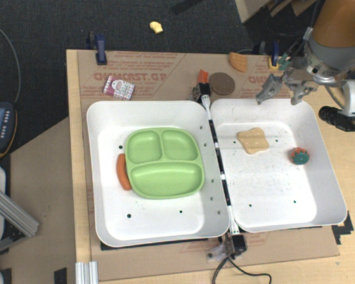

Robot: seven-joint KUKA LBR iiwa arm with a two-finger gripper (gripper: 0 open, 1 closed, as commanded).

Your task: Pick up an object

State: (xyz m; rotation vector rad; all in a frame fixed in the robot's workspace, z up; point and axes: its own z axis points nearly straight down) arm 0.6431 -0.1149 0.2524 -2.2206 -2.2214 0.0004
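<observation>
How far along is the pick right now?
Nothing looks picked yet. The gripper is open, holding nothing, above the far rim of the right bin. Inside that bin, the tan piece and the small orange-green toy lie on the floor. In the left bin, the green plate and the orange sausage beside it also rest untouched. Descent, grasp and lift all remain.

Two smooth white plastic bins (106, 212) sit on a matt brown cardboard sheet (160, 67) printed in red. At centre left, a glossy green plastic divided plate (164, 162). The arm (337, 22) at upper right shows a satin orange band above grey metal; dark carpet (47, 10) lies beyond.
</observation>
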